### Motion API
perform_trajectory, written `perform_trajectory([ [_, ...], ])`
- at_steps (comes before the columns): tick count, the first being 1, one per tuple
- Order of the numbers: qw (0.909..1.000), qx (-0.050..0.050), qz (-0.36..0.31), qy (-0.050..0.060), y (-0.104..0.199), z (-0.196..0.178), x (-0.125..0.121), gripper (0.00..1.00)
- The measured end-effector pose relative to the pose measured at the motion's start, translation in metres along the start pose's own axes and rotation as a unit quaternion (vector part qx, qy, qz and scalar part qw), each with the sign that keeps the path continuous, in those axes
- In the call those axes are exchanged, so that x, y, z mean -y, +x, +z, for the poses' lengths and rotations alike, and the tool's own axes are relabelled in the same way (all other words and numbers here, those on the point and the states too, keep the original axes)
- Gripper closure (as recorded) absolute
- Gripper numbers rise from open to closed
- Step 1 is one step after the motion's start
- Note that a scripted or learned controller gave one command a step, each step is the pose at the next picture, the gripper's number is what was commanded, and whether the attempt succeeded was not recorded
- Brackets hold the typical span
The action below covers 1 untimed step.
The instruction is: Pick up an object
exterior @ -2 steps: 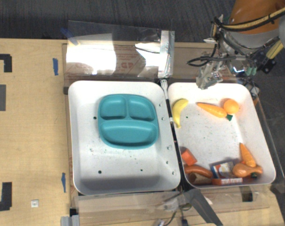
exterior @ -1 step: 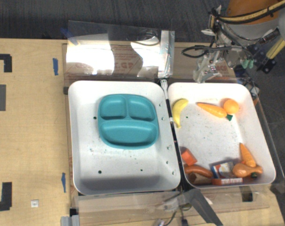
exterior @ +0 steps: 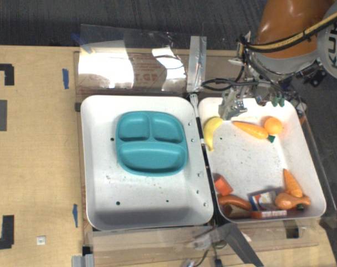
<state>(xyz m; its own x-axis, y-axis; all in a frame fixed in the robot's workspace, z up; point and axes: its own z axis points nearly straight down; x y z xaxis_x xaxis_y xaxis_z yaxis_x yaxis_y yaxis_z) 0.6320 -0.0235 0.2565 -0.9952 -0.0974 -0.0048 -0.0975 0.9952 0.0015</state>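
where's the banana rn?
In the camera view, the banana lies in the right bin, at its upper-left corner against the wall shared with the left bin, just below-left of the gripper.

orange-banded grey arm (exterior: 293, 15) draped with black cables.

Matt teal plastic plate (exterior: 152, 142), speckled white plastic bins (exterior: 96, 166), glossy clear sheet (exterior: 129, 65), bare wooden bench (exterior: 32, 149)
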Motion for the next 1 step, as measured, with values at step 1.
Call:
perform_trajectory([
  [1,0.9997,0.004,0.024,0.000,-0.0319,-0.0253,-0.0299,1.00],
])
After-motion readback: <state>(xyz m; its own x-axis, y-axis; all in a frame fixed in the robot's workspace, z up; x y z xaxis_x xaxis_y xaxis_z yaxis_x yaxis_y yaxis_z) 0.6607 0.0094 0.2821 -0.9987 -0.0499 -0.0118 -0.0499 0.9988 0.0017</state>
